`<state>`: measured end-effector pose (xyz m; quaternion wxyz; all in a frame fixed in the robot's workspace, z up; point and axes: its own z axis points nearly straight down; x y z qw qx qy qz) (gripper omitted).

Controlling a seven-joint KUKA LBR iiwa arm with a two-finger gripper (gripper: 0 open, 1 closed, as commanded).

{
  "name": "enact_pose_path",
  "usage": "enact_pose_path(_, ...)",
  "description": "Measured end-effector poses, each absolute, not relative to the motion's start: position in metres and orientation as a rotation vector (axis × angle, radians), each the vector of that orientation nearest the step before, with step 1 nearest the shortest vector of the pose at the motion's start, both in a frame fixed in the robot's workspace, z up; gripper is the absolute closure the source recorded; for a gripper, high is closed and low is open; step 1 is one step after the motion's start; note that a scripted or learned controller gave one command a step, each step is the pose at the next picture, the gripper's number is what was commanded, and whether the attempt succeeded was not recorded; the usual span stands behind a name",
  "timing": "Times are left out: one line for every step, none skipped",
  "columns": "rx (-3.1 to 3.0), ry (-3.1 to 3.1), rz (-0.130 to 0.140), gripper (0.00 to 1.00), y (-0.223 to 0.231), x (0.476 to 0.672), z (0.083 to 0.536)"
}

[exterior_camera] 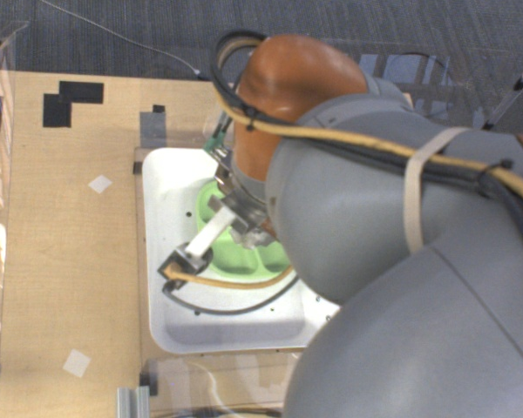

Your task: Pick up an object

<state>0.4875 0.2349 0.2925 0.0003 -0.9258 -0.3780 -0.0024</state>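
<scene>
A light green, plate-like object (237,266) lies in the middle of the white bin (167,225). The arm's big grey body and orange band cover much of it. My gripper (242,219) hangs right over the green object's left part, low in the bin, and the wrist above hides its tips. A small darker green piece (216,139) peeks out at the bin's far rim, beside the wrist.
The tan bench (70,233) stretches to the left of the bin, with black marks and small white tags on it. The arm covers the right half of the view. A bare strip of bin floor (227,325) shows along the near wall.
</scene>
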Motion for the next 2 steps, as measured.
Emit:
enact_pose_path(-3.044,-0.785,0.009,1.00,0.178,0.486,0.176)
enact_pose_path(-3.122,-0.320,-0.002,1.00,0.223,0.497,0.191)
